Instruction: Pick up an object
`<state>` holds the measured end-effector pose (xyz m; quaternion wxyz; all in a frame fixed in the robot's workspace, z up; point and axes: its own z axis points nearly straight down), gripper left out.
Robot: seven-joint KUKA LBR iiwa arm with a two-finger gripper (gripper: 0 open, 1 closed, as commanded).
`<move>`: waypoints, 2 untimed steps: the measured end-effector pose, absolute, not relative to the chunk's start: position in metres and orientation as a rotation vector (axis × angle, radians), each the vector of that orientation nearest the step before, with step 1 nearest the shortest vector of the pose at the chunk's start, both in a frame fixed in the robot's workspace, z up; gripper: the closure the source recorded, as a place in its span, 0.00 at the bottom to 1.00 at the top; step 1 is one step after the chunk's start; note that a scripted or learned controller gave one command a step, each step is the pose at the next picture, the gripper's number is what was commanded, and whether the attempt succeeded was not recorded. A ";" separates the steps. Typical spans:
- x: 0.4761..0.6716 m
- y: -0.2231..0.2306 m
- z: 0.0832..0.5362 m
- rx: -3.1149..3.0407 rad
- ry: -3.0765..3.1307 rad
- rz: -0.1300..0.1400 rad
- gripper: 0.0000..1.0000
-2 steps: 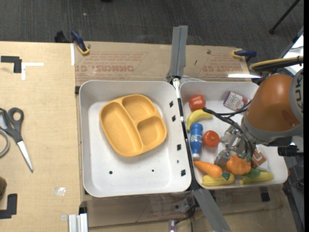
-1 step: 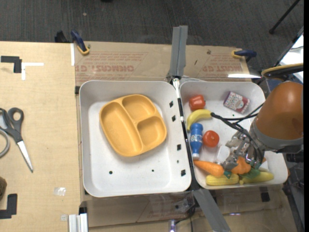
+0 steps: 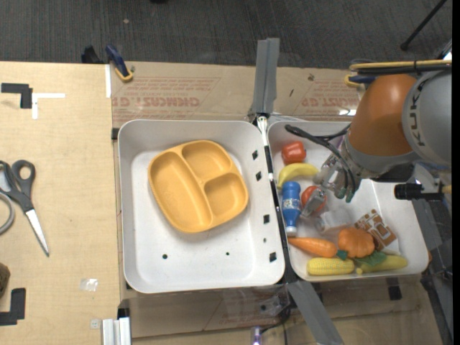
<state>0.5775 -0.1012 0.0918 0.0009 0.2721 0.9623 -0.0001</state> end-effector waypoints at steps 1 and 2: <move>0.532 -0.095 0.092 1.269 2.874 -0.001 0.00; 0.627 -0.113 0.093 1.566 2.720 -0.001 0.00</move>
